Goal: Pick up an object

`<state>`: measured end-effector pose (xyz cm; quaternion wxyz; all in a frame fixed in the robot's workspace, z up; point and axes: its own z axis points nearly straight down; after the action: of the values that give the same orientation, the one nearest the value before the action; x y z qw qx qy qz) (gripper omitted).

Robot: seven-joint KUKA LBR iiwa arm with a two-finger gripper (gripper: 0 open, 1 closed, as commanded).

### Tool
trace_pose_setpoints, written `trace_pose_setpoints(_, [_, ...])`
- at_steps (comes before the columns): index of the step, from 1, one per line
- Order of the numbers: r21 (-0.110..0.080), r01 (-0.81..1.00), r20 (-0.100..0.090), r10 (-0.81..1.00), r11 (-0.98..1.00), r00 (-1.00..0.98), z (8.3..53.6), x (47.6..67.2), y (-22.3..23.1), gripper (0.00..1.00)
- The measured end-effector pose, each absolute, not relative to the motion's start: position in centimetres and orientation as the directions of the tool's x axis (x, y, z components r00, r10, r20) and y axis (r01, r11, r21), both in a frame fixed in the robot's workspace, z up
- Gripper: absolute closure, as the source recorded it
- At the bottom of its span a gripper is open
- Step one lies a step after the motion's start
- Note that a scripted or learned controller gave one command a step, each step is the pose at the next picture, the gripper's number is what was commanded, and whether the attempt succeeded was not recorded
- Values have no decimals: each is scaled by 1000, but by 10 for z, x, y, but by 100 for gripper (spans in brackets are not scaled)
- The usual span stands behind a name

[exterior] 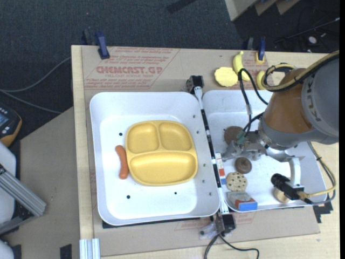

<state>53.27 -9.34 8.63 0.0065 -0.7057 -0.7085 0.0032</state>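
My gripper (241, 146) hangs low over the left part of the right bin (259, 102), under the grey and orange arm. A brown round piece (232, 134) lies right at its upper left side. Just below the gripper sits a dark brown cookie (243, 165). Further down lie a pale chocolate-chip cookie (236, 182) and a small blue and red item (246, 204) at the bin's front edge. I see nothing held in the gripper.
The left bin (108, 117) holds a yellow divided plate (160, 152) and an orange sausage (123, 161) on its left. Two yellow toys (227, 76) lie on the bench behind the right bin. The divider between the bins (209, 139) runs close to the gripper's left.
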Motion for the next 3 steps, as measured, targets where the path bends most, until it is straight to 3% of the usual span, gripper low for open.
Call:
trace_pose_setpoints(1, [6,1000,-1,1000,4,-4,84,610,-91,0])
trace_pose_setpoints(2, [2,1000,-1,1000,-1,1,85,607,-107,0])
trace_pose_setpoints(3, [-3,1000,1,1000,-1,1,85,589,-109,0])
